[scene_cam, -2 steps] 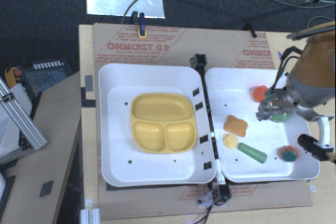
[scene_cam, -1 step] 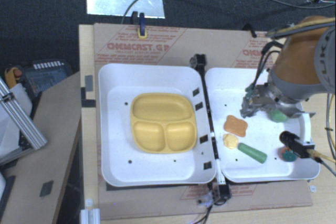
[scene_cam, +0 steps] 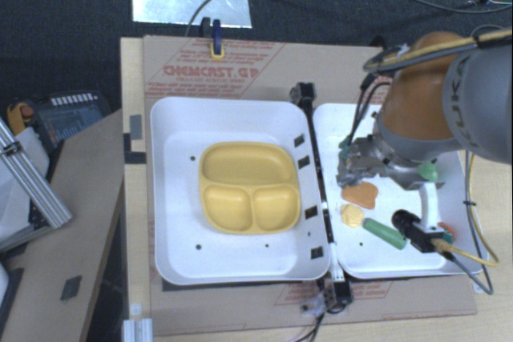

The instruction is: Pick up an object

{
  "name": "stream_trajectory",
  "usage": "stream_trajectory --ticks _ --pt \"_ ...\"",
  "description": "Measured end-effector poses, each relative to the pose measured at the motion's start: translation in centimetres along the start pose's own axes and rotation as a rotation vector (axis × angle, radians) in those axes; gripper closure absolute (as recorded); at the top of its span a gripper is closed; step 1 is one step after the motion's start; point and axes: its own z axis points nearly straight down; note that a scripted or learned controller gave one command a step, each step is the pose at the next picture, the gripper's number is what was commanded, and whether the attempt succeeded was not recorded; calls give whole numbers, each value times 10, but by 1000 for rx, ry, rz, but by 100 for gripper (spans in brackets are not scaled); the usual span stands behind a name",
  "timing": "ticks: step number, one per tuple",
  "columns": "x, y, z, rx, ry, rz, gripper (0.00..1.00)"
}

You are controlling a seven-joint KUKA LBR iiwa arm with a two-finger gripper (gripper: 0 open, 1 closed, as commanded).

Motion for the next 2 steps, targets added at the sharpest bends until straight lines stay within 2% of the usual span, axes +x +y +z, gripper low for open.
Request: stream_trajectory --ticks 2 --pt "96 -3 3 -2 -1 1 100"
